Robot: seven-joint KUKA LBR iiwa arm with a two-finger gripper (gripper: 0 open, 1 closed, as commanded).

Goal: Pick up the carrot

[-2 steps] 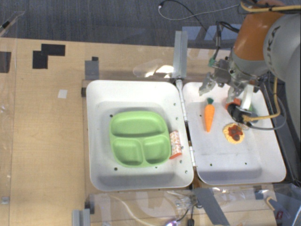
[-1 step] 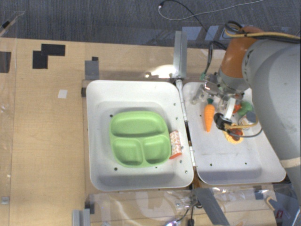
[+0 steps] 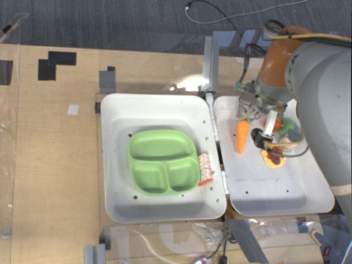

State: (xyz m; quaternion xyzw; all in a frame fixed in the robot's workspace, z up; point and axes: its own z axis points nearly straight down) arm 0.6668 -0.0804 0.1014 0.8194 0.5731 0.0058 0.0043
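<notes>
An orange carrot [image 3: 241, 136] lies lengthwise in the right bin [image 3: 275, 194], near its upper left part, pointed end toward the camera. My gripper [image 3: 254, 113] hangs just above and to the right of the carrot's thick end, under the orange wrist band. Nothing shows between its fingers, and the carrot rests on the bin floor.
Right of the carrot sit several small items [image 3: 278, 142], among them red, teal and yellow-orange pieces. The left bin [image 3: 118, 202] holds a green divided plate [image 3: 163, 161] with a small red-and-white packet [image 3: 205, 168] beside it. The arm's grey body covers the right bin's right side.
</notes>
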